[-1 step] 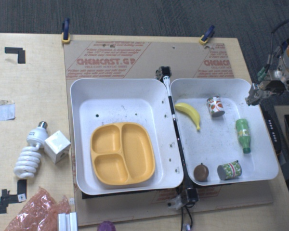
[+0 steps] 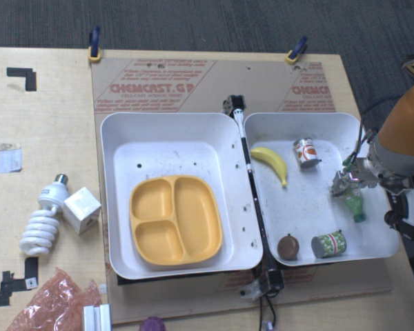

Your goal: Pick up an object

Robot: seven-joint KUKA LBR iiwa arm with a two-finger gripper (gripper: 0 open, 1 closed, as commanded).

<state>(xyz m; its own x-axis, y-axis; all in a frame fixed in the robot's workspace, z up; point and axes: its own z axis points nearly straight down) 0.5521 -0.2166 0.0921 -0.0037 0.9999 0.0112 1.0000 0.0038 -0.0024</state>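
Observation:
The right bin [image 2: 310, 126] holds a yellow banana [image 2: 270, 163], a small red and white can [image 2: 305, 152], a brown round fruit [image 2: 288, 247], a green can lying on its side [image 2: 329, 243] and a small green bottle [image 2: 355, 205]. My gripper [image 2: 346, 183] reaches in from the right edge and sits low at the bin's right side, just above the green bottle and touching or nearly touching its top. Nothing shows clearly held between the fingers.
The left bin [image 2: 124, 136] holds a yellow divided plate [image 2: 174, 219]. Left of the bins on the bench lie a spiral light bulb [image 2: 43, 223], a white cube [image 2: 82, 209] and a red mesh bag [image 2: 52, 302]. A black divider clip [image 2: 234, 105] joins the bins.

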